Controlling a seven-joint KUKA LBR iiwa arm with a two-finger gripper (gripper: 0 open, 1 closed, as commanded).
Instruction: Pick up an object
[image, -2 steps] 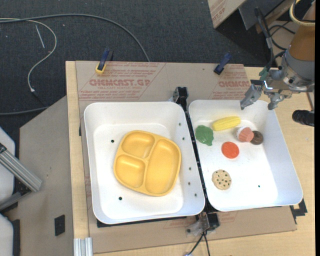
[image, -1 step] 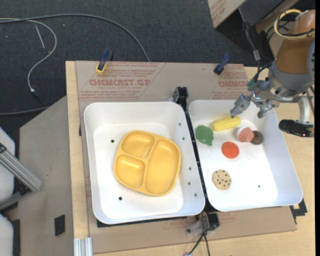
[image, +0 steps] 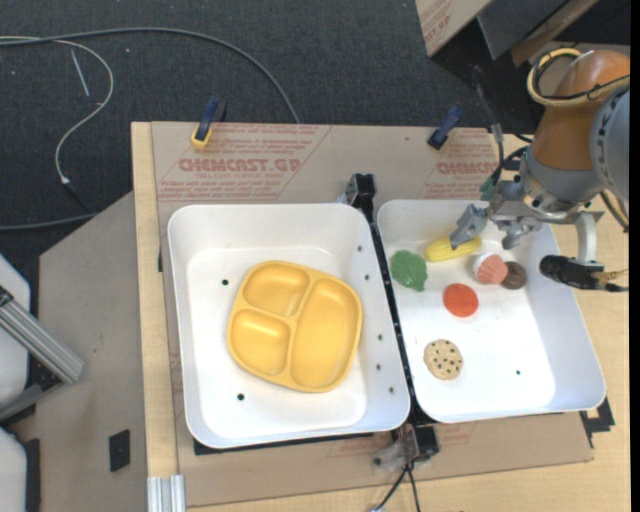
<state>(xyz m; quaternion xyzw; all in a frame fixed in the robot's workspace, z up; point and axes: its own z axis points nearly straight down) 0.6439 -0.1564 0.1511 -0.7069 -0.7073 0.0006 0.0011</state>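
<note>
On the cardboard (image: 250, 165) behind the bins, red letters read "CHEMCAST". Near the right bin's (image: 560, 385) back edge, the arm bends down; its open gripper (image: 490, 228) hangs empty above the yellow banana (image: 447, 249).

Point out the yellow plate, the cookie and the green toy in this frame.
yellow plate (image: 296, 325): camera view, on the ridge where its three sections meet.
cookie (image: 443, 358): camera view, middle of its speckled top.
green toy (image: 408, 269): camera view, middle of its upper side.
</note>
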